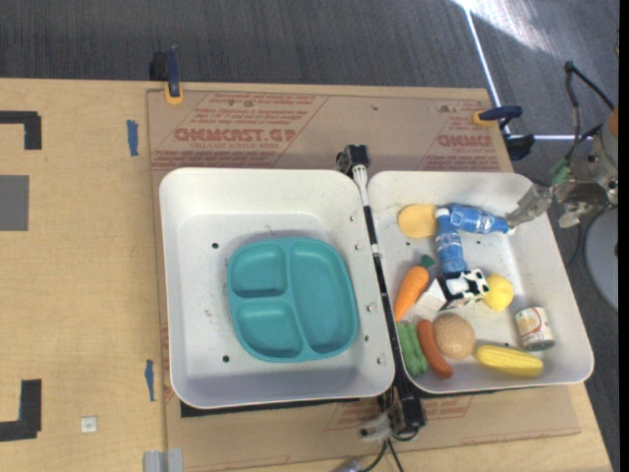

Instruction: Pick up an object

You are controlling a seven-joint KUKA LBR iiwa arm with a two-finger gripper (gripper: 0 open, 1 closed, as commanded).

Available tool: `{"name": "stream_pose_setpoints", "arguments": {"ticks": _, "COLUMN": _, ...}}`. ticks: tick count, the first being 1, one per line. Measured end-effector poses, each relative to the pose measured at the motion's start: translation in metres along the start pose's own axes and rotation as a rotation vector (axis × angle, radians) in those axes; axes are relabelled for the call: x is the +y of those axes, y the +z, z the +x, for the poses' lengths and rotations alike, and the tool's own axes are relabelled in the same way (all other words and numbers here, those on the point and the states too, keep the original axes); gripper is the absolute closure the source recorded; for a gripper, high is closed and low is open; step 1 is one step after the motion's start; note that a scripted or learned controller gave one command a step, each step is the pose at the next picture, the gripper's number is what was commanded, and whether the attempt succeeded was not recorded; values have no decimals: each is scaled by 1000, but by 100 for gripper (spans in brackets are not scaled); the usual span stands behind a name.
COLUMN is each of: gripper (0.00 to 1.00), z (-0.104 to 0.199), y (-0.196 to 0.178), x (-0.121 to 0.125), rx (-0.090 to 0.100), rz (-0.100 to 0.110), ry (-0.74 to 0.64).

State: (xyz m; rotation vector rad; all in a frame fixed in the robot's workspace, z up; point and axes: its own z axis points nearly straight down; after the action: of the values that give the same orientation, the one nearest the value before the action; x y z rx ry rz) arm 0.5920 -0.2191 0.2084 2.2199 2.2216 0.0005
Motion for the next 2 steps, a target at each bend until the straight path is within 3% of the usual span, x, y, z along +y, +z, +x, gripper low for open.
{"name": "stream_pose_setpoints", "arguments": {"ticks": 1, "gripper": 0, "z": 76, "y": 58, "x": -47, "rx": 1, "rz": 2, "ry": -57}}
{"name": "stream_pose_setpoints", "arguments": {"ticks": 2, "gripper": 0, "z": 99, "y": 112, "x": -18, "rx": 0, "rz": 0, "ry": 9}}
